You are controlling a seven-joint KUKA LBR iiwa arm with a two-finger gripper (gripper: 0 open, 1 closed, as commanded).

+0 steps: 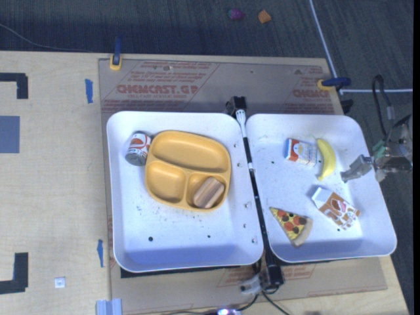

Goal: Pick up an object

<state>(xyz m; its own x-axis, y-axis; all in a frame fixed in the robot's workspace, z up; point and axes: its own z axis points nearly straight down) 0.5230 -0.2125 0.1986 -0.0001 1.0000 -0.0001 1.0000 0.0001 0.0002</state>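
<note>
Yellow plastic banana [325, 157] lies in the right shallow white bin [374, 241], near a small milk carton [301, 152], a pizza slice toy [291, 224] and a printed snack packet [336, 208]. We see the grey two-finger gripper [359, 168] just beside the banana; can't tell how its claw stands.

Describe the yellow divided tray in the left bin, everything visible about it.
The yellow tray looks like smooth moulded plastic with rounded corners and three compartments: one long one at the far side and two smaller near ones. It lies flat and slightly turned in the left bin, toward its far side. A tan hot-dog-like toy sits in the near right compartment. A small can lies against the tray's left edge.
</note>
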